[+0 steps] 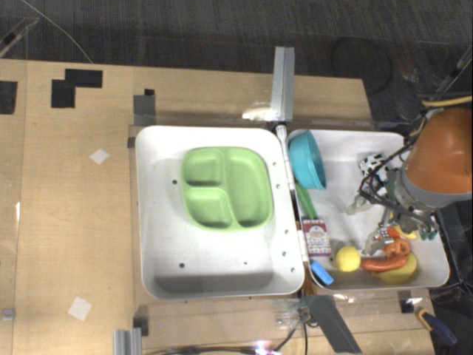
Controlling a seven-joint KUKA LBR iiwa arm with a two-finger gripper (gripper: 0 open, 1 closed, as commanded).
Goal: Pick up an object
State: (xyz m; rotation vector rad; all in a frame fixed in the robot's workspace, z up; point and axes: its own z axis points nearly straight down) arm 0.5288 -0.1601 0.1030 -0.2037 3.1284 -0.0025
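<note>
The right bin holds several small objects. A yellow ball lies near its front edge. Beside it to the right, an orange-red piece rests on a yellow one. My gripper hangs low over the front right corner, just above the orange-red piece and partly covering it. Whether it touches the piece is unclear. The arm's orange band sits above it at the right edge. A blue bowl leans on the bin's left wall.
A small red-and-white carton, a blue block and a green stick line the right bin's left wall. A black-and-white item lies at the back. The left bin holds a green divided plate.
</note>
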